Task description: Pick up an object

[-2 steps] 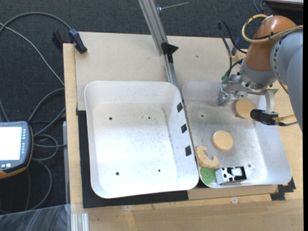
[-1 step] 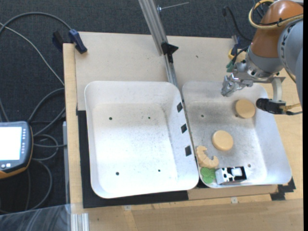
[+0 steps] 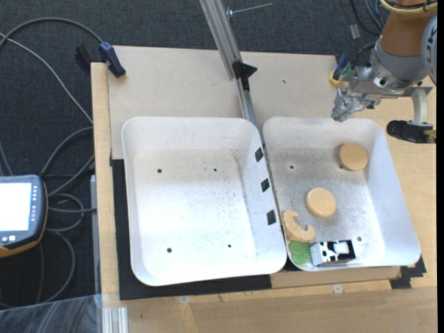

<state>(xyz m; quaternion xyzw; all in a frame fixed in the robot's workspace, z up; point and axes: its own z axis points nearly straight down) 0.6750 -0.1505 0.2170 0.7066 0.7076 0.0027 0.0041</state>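
Observation:
The right bin point(image 3: 395, 207) holds several small objects. One tan round disc point(image 3: 354, 156) lies near its far right, and a second tan disc point(image 3: 321, 202) rests near the middle. A tan curved piece point(image 3: 297, 225) sits by the bin's left wall. A green flat piece point(image 3: 300, 252) and a black-and-white block point(image 3: 333, 251) lie against the front rim. My gripper point(image 3: 343, 111) hangs over the far rim of the right bin, up and left of the first disc, with nothing visibly in it.
The left bin point(image 3: 139, 186) stands beside the right one. A slanted metal rail point(image 3: 229, 40) runs down to the gap between them. A blue clamp point(image 3: 111, 57) sits at the bench's far left corner. A tablet point(image 3: 17, 210) and cables lie off the bench at left.

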